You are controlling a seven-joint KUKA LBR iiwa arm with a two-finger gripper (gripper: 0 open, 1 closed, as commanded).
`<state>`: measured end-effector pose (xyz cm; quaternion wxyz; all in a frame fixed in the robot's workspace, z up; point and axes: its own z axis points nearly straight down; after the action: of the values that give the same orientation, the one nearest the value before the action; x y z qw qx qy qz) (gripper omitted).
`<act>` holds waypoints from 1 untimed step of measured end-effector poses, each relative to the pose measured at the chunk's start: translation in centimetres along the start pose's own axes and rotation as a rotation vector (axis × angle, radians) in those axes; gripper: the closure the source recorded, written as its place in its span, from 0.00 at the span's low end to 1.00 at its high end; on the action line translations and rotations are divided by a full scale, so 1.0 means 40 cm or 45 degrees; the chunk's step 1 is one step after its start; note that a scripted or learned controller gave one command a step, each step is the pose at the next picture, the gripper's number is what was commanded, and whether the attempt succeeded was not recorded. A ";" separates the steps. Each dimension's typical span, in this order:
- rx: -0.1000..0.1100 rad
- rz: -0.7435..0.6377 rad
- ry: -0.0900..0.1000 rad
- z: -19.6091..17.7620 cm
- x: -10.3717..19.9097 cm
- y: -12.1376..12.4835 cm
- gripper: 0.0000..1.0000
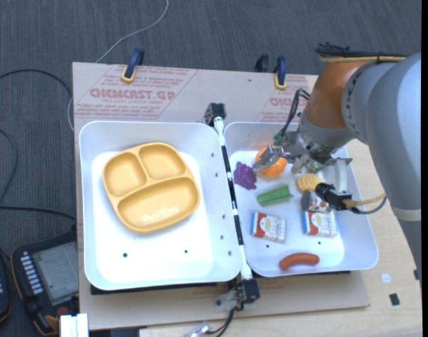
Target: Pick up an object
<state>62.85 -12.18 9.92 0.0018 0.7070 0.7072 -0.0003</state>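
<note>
Reaching in from the right of the frame, the gripper (279,154) is hovering over the orange toy (273,166) in the right bin (361,248); whether anything is being gripped is unclear.

My gripper (278,154) hangs low over the right bin (361,255), and an orange toy (273,166) sits right at my fingertips. Purple grapes (245,176) lie just to one side of my jaws. A green piece (273,196) lies just below them, two small cartons (268,226) and a sausage (299,260) farther on. The yellow divided plate (151,186) rests well apart in the left bin (95,258).
</note>
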 end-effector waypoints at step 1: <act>0.006 0.000 0.001 -0.022 0.000 -0.002 1.00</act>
<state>62.75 -12.17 10.79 -0.0001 0.7071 0.7071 -0.0016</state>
